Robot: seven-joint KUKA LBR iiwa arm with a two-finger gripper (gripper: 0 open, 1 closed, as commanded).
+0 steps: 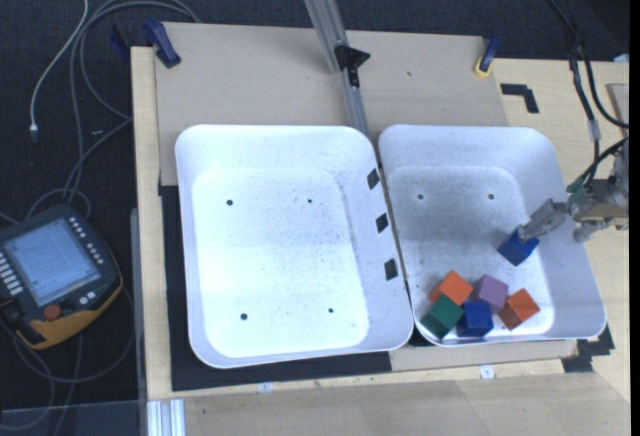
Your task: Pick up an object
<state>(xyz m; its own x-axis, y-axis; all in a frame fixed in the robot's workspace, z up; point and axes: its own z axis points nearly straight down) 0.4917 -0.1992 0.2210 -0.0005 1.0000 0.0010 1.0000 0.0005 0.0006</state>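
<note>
Blue block (517,248) sits in the right bin (400,149), near its right wall, and the gripper (533,227) reaches in from the right with its tip right at this block. You cannot tell from this slanted view whether the jaws are spread, pressed together or pinching the block; the grey fingers and the block overlap, and the gap is too small to read.

You should watch for some risks. If the fingers touch only one corner of the blue block, it may turn or slip out when the arm rises, because the cube looks hard and smooth. The sloped wall of the bin is near, so a finger may scrape on it. A push could also send the block down to the cluster at the bottom edge: an orange block (455,286), a purple block (493,289), a green block (438,316), a second blue block (477,318) and a brown-orange block (520,307), all close together.

Both bins are white, shallow, with rounded corners and a speckled floor. The left bin (200,154) lies beside, on the pale wooden bench (250,74).
</note>
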